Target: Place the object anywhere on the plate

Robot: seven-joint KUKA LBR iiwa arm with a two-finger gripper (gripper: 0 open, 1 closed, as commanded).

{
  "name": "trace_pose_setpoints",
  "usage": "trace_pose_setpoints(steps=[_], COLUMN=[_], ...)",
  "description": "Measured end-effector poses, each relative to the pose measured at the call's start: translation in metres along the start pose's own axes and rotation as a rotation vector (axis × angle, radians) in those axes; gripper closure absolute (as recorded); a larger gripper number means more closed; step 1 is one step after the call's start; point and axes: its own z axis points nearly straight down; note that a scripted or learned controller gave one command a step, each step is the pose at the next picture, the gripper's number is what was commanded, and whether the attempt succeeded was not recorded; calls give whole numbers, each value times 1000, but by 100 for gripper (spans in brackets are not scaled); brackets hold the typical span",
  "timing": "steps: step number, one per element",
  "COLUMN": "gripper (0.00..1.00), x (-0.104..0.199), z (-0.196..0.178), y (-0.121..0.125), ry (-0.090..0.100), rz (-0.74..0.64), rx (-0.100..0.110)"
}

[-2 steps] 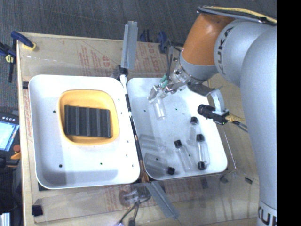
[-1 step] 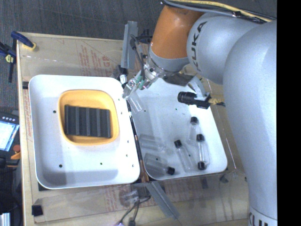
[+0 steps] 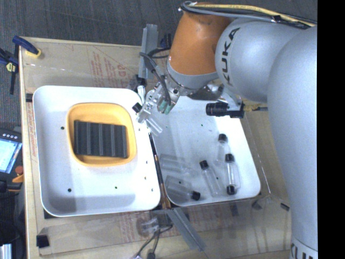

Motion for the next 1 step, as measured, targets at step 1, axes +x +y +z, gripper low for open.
trace_pose_setpoints(steps=[1], gripper=[100], x=[-14], z=[-1], y=[31], ry=[-5], rz=[-87], rx=[-3])
